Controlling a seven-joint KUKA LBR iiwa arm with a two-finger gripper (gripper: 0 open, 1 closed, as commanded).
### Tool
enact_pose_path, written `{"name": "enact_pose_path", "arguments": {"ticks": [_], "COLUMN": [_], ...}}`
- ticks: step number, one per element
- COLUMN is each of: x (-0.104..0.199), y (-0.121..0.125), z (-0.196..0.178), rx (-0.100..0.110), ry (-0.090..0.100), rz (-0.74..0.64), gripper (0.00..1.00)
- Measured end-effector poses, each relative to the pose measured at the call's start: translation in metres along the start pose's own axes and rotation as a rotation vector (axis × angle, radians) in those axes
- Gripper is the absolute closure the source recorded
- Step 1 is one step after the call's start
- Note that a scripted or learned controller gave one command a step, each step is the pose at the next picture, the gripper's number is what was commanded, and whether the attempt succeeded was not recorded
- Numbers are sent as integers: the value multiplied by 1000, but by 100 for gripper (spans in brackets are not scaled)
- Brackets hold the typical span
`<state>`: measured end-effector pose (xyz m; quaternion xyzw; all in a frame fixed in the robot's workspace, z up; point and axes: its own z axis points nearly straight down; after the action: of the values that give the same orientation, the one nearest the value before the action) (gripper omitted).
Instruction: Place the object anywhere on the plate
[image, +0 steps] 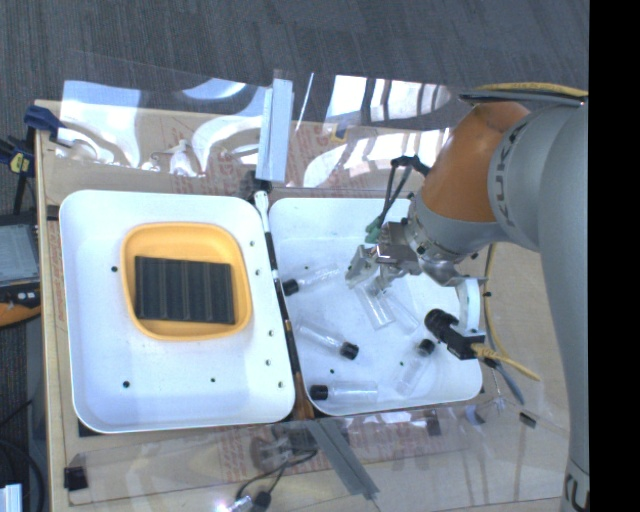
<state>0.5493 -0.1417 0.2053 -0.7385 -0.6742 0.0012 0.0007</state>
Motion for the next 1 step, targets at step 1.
{"name": "enact_pose_path", "arguments": {"ticks": [1], "x": [29], "y": [-53], "z": [51], "rx": [4], "ry": [3], "rz": [-205], "gripper": [100]}}
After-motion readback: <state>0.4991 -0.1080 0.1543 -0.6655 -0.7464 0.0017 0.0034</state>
